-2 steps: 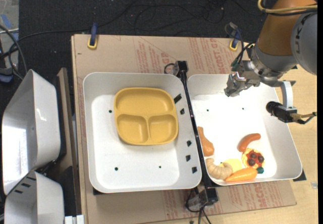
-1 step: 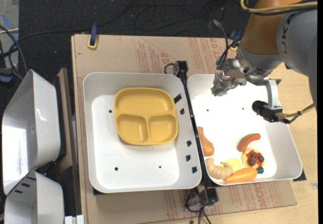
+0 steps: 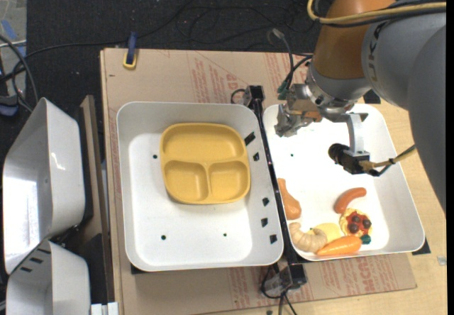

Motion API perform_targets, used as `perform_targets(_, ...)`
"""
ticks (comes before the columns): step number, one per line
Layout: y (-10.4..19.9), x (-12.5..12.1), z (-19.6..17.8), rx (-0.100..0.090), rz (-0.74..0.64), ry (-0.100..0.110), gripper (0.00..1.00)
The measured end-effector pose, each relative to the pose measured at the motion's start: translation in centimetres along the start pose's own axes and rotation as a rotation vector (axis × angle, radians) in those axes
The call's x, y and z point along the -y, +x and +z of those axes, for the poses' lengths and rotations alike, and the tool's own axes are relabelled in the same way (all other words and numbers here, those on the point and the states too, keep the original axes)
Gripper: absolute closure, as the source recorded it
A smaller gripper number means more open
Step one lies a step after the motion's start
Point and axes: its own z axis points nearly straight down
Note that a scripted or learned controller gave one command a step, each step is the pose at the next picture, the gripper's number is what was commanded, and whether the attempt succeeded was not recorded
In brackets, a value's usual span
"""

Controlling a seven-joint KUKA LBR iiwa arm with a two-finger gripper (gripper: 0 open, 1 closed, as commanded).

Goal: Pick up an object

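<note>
My gripper hangs over the far left corner of the right bin, with bare white floor beneath it. Nothing shows in it. The toy foods lie at the bin's near end, well below the gripper: an orange gourd-shaped piece, a red sausage, a small tart with berries, a carrot, a beige knobbly root and a pale yellow piece.
The left bin holds a yellow divided plate. A black ridge with clips separates the two bins. A black fitting on a white bracket hangs from the arm over the right bin's middle. Cables lie beyond the bench.
</note>
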Motion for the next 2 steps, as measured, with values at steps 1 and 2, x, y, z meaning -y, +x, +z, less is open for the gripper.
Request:
perform_targets(1,5.0,-0.7,0.3,0.000,-0.001,-0.002,1.00)
perform_targets(2,10.8,-1.1,0.3,-0.001,-0.001,-0.003,1.00)
